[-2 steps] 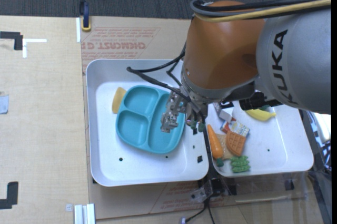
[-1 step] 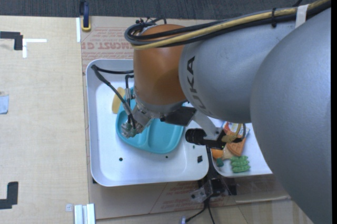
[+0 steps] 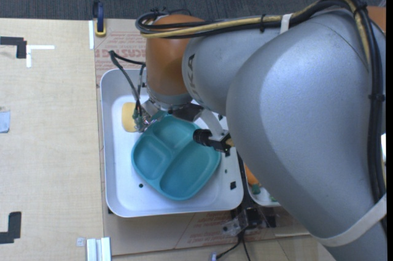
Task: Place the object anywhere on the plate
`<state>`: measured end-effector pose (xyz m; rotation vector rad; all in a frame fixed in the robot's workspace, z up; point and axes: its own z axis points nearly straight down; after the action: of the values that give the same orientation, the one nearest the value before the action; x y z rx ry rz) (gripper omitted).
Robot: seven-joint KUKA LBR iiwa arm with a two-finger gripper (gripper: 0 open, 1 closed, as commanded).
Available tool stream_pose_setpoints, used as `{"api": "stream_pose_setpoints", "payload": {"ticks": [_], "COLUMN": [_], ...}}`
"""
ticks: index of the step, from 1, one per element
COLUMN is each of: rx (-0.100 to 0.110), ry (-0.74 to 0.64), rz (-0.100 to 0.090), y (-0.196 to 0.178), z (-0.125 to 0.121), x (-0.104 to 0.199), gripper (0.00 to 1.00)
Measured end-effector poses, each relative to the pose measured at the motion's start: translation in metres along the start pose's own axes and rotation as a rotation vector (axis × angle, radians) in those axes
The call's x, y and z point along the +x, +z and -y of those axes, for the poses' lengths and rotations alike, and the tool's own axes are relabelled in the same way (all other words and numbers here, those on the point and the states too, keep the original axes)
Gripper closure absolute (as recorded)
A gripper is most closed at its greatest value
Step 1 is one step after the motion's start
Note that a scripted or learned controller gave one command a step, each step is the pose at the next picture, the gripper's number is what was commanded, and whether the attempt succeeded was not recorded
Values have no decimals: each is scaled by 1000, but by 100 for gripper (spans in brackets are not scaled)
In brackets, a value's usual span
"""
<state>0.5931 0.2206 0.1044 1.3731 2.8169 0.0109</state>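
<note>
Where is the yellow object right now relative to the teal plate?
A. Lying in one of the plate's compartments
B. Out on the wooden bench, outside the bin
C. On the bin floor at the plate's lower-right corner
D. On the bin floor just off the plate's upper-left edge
D: the yellow object lies on the white bin floor, beside the upper-left edge of the teal plate, partly hidden by the arm's wrist.

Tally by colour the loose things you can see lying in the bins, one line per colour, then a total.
Teal: 1, the divided plate in the left bin.
Yellow: 1, a yellow object beside the plate, partly hidden by the arm.
Orange: 1, an orange object under the arm, mostly hidden.
Total: 3
</note>
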Motion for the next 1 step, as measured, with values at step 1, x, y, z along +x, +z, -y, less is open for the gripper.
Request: {"api": "stream_pose_setpoints", "payload": {"ticks": [1], "rx": [10], "ry": [-69], "rz": [-1], "y": [-128], "z": [53], "x": [21], "gripper": [100]}}
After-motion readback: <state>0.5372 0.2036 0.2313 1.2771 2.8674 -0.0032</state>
